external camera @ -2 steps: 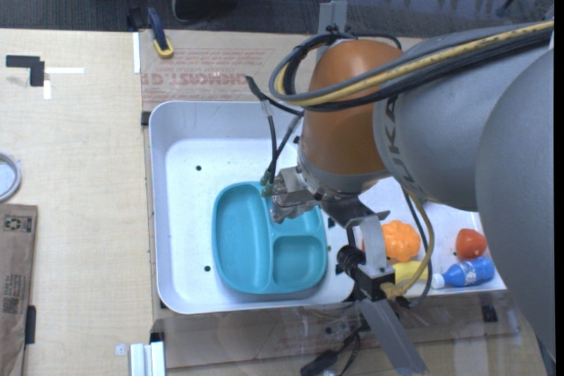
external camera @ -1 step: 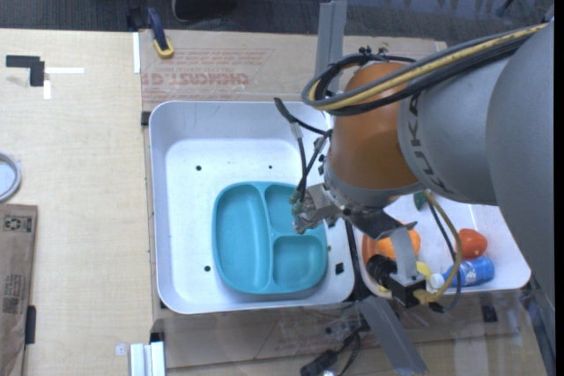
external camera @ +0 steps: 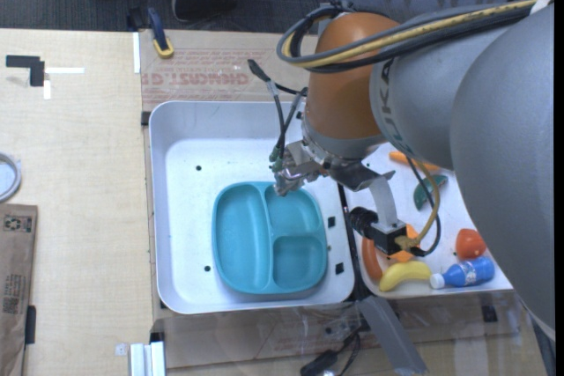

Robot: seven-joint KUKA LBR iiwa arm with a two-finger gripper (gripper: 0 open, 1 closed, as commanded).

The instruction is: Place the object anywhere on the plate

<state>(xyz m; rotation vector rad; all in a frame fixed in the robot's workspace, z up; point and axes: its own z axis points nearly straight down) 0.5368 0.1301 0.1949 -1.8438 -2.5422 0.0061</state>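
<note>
Pale wooden bench top, dark carpet beyond it; two shallow white bins sit side by side, the left bin (external camera: pixel 172 189) holding a blue plate (external camera: pixel 264 238) with three compartments. The right bin (external camera: pixel 458 216) holds loose items: a yellow banana-shaped toy (external camera: pixel 404 277), a small blue-and-white bottle (external camera: pixel 463 275), an orange piece (external camera: pixel 470 240), a thin orange stick (external camera: pixel 412 159) and something dark green (external camera: pixel 426 191). The arm reaches across from the right, and the gripper (external camera: pixel 286 180) hangs just over the plate's far rim, near the divider. Jaw state cannot be told, as the wrist housing hides them, and no object is visible at the tip. Which item is the task object is therefore uncertain; nothing lies on the plate itself. Risks, as judged: if the tool is carrying nothing, a release here achieves nothing. If it does carry something, a drop at the rim could bounce it onto the bin floor. The dangling cables could also snag items in the right bin.
</note>
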